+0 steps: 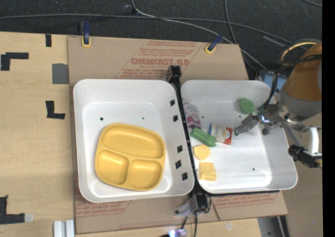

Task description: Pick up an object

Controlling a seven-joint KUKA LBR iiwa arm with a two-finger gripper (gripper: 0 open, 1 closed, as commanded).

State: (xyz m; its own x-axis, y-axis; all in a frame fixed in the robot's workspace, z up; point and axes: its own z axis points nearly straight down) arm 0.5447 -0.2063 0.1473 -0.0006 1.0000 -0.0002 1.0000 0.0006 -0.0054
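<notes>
The right bin (272, 178) holds several small objects. A green knobbly piece (246, 105) lies near its back right. A red and white packet (222, 133) sits mid-bin beside a long green vegetable (203, 137). In front of these lie a round yellow piece (201, 151) and a yellow block (208, 171). A clear pinkish wrapper (190, 115) rests against the left wall. My gripper (242, 127) reaches in low from the right, its tip just right of the red and white packet and in front of the green knobbly piece. Nothing shows in its grasp.
The left bin (84, 94) holds a yellow divided plate (130, 156). A black divider (180, 126) runs between the bins. The grey and orange arm (303, 89) stands over the right bin's right rim. Cables trail across the dark floor behind.
</notes>
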